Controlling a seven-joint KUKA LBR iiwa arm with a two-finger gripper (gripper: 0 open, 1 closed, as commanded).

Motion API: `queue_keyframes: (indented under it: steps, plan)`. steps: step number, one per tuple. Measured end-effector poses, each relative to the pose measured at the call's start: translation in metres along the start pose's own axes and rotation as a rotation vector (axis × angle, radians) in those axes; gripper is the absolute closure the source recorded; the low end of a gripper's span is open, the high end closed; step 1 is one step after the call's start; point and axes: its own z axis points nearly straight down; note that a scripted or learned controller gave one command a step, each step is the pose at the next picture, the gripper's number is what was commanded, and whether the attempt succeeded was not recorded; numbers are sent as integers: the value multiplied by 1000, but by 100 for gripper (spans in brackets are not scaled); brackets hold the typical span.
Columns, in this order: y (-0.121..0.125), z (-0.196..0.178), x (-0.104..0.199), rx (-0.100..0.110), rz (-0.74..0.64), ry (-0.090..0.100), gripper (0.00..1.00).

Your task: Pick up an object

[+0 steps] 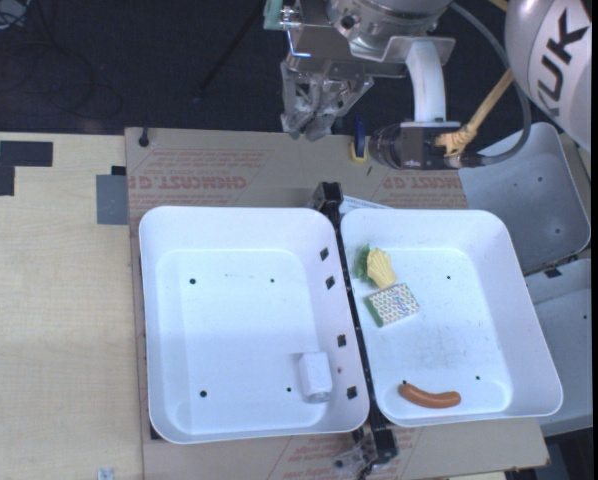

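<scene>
My gripper (pixel 314 118) hangs high at the back, above the far edge of the cardboard, well clear of both bins, with nothing between its fingers. The right bin (pixel 509 268) holds a yellow corn cob with green husk (pixel 378 265), a small checkered green-and-white block (pixel 393 304) just in front of it, and an orange sausage (pixel 430 398) near the front wall. A white cup-like object (pixel 314 376) lies near the front right corner of the left bin (pixel 169 298).
Both bins rest on a brown cardboard sheet (pixel 229 173), joined by a black clip strip (pixel 344 308) down the middle. A grey metal plate (pixel 544 188) sits to the right. Cables and a white hose (pixel 429 78) hang behind the right bin.
</scene>
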Motion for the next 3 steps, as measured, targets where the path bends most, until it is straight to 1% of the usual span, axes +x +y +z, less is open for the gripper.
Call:
queue_keyframes:
  steps: [1, 2, 3]
  plan:
    - [18, -1, 5, 0, 0, 0, 100]
    - [20, -1, 11, -1, 3, 0, 100]
    - [23, -1, 27, 0, 3, 1, 100]
